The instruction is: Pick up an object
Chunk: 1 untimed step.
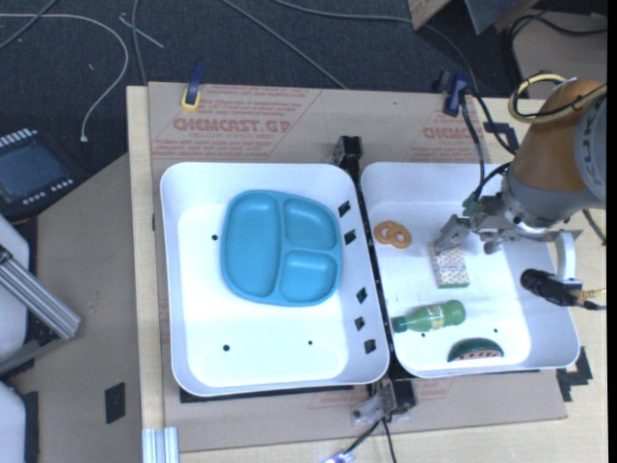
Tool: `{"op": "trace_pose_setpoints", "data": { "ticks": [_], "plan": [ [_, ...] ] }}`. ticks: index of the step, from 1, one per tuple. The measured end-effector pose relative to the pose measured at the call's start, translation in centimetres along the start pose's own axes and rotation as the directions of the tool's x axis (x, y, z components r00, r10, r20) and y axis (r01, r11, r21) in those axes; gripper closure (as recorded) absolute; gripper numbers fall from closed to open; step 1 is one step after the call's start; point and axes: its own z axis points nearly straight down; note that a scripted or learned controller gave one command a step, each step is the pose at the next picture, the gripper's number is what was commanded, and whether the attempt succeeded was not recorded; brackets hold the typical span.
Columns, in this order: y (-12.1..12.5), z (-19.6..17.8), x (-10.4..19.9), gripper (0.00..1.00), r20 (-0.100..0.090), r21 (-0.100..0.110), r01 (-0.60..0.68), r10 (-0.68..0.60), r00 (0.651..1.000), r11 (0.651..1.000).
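Currently I note the gripper (461,231) poised just above the speckled block (450,267), its finger spread beyond my telling and nothing visibly held; descending off-centre, it risks knocking that block toward the green bottle (430,317) below.

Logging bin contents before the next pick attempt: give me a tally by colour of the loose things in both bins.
Blue: 1, the divided plate in the left bin
Green: 1, the bottle
Tan: 1, the pretzel
Pale speckled: 1, the block below the gripper
Dark green and red: 1, the watermelon slice
Total: 5, 4 of them in the right bin
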Motion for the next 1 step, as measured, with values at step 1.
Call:
{"op": "trace_pose_setpoints", "data": {
  "ticks": [1],
  "plan": [
    [0.24,-1.56,-0.05,1.00,0.002,-0.009,0.000,0.000,1.000,1.000]
  ]
}}
